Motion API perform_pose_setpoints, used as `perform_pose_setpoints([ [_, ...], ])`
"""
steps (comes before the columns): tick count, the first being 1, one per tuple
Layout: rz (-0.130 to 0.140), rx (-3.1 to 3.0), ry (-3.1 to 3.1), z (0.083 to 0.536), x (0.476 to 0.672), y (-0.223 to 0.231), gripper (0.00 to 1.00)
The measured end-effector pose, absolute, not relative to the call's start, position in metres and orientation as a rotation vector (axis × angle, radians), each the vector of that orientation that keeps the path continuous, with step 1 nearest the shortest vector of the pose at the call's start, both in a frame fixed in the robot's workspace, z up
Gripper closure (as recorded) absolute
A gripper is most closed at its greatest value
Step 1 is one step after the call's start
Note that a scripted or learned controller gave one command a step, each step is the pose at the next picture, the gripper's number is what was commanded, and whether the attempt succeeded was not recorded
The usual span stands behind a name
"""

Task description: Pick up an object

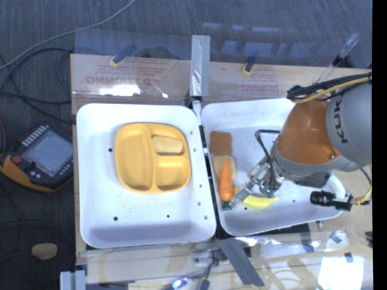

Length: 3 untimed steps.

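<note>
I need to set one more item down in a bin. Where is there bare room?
Left bin: bare floor in front of the yellow tray and along its left. Right bin: crowded by the carrot, brown piece, yellow item and gripper; only its far strip is bare.

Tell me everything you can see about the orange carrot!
The carrot is small, bright orange and smooth, so it looks like a plastic toy, with a dark green bit at its near end. It lies lengthwise in the right bin, close to the wall shared with the left bin. It rests on a pale, bread-like piece. A brown square sits just beyond it, and the gripper is beside it.
</note>
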<state>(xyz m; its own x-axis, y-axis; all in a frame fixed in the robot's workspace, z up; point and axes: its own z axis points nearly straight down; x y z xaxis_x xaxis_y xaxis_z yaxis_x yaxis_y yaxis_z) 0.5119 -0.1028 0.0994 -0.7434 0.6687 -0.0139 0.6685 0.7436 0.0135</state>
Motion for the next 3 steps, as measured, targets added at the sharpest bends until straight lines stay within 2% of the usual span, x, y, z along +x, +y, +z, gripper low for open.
perform_pose_setpoints([
  [1, 0.009, 0.876, 2.979, 0.1, 0.514, -0.097, 0.0],
  [2, 0.016, 1.018, 2.934, 0.1, 0.51, -0.1, 0.0],
  [3, 0.025, 1.017, 2.933, 0.111, 0.513, -0.097, 1.0],
])
